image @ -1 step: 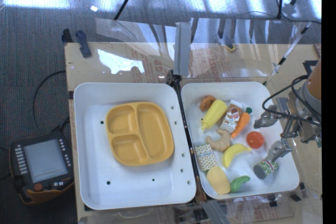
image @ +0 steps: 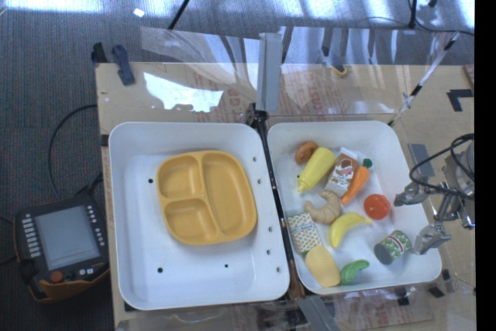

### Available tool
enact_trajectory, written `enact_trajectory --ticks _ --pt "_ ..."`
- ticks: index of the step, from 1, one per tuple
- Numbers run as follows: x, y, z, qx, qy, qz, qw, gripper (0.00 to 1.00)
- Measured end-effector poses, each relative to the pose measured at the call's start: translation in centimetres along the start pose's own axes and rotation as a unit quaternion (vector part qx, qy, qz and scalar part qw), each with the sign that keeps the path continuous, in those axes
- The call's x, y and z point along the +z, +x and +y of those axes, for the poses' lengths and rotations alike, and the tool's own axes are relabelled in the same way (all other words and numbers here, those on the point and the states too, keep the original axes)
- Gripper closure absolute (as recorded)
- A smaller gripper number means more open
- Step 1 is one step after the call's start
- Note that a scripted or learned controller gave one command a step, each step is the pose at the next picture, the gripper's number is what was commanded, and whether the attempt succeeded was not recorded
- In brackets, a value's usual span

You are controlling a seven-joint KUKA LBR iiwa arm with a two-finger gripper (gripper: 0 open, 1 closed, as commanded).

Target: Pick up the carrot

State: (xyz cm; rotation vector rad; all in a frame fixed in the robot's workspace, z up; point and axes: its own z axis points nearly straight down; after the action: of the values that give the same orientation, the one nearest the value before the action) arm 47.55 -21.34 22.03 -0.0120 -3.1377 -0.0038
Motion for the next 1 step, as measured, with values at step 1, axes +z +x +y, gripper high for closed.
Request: enact_trajectory --ticks 1 --pt "6.56 -6.8 0.35 0.084 0.0 0.0 0.9964 0.0"
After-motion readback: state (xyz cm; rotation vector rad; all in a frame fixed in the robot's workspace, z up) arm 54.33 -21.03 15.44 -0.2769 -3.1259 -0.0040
